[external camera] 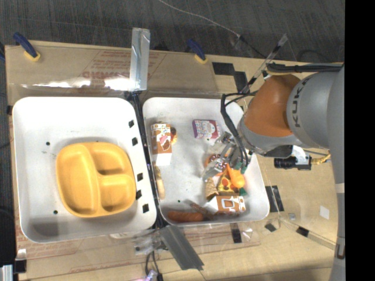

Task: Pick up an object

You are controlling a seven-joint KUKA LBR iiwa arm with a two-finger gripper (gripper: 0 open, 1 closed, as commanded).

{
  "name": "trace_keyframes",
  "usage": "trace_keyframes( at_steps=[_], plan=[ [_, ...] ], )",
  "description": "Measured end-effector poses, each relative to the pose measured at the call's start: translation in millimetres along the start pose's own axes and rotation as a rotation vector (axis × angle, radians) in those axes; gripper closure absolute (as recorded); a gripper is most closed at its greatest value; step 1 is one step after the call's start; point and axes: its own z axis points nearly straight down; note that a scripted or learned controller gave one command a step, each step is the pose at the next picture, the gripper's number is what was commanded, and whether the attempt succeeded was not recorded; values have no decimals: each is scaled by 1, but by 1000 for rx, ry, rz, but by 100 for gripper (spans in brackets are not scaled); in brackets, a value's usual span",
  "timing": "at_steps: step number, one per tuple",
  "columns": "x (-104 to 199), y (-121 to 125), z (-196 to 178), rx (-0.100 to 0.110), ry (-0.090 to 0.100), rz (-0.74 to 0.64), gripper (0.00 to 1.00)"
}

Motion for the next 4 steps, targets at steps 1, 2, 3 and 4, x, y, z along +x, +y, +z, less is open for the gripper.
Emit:
trace_keyframes(
  at_steps=[1, 2, 3, 4],
  plan=[
    [59, -12, 1, -1, 1, 12, 0],
    [98, 13, 3, 2, 7, 195, 0],
    [21, 77, 2, 0, 3, 83, 0],
    [55, -9, 1, 1, 3, 297, 0]
  ],
)
